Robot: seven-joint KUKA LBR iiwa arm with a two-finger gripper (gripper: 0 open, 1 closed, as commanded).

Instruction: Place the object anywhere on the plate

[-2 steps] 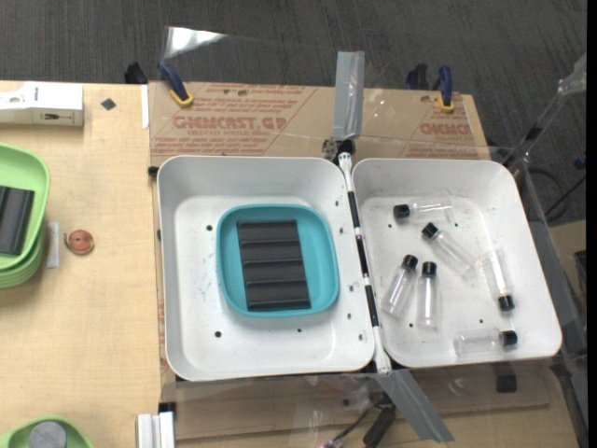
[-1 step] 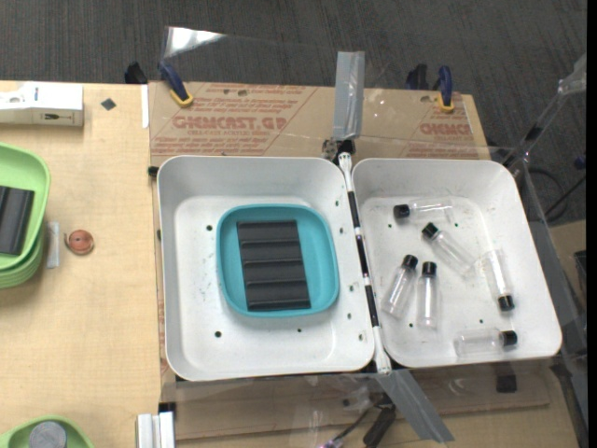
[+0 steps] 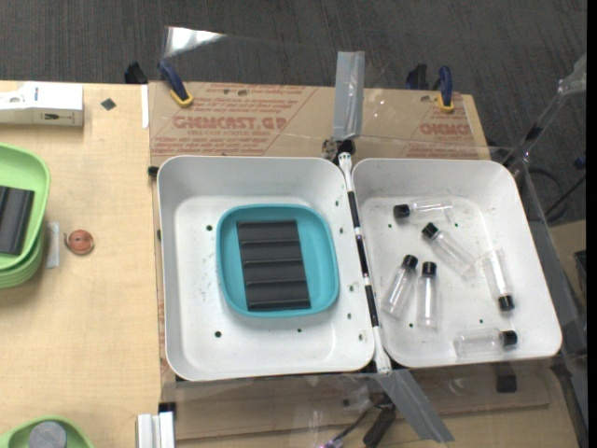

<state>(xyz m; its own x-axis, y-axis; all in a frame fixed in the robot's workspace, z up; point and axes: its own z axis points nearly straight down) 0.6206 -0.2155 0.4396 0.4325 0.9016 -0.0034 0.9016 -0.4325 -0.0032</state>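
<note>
Entry for the arm: pose cannot be determined at this moment. Same for the wrist and the gripper; nothing to record on orientation, height or grasp.

"CHEMCAST GP" on brown sheet (image 3: 244, 119)

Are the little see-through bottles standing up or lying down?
Lying down. The vials lie flat at different angles on the floor of the right bin, their black caps pointing sideways.
</note>
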